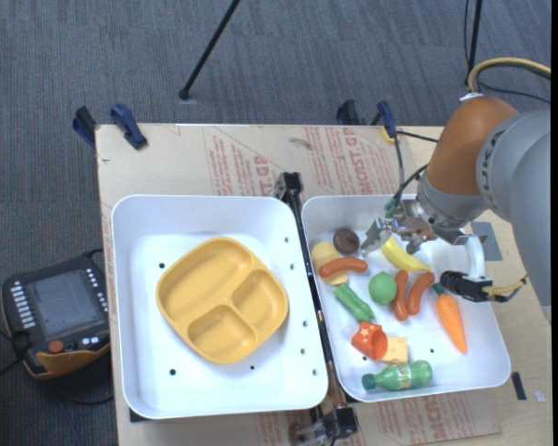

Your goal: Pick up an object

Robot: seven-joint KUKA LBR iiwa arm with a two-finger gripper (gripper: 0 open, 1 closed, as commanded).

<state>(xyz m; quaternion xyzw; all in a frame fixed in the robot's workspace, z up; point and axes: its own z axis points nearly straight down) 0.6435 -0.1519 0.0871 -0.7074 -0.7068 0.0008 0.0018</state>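
Note:
My gripper (393, 241) hangs over the upper part of the right bin (498, 360), open with nothing between its fingers. Just below it lies a yellow banana (403, 256). To its left are a brown round piece (346, 241) and a pale yellow potato (323, 252). Lower in the bin lie an orange sausage (342, 267), a green lime (382, 288), two more sausages (402, 295), a green pod (353, 301), a carrot (451, 321), a red pepper (367, 339), a yellow cheese wedge (396, 349) and a green bottle (399, 375).
The left bin (130, 249) holds a yellow sectioned plate (222, 298). A black divider clamp (291, 186) sits between the bins. The grey arm with its orange band (470, 147) comes in from the right. A control pendant (56, 314) lies left of the bench.

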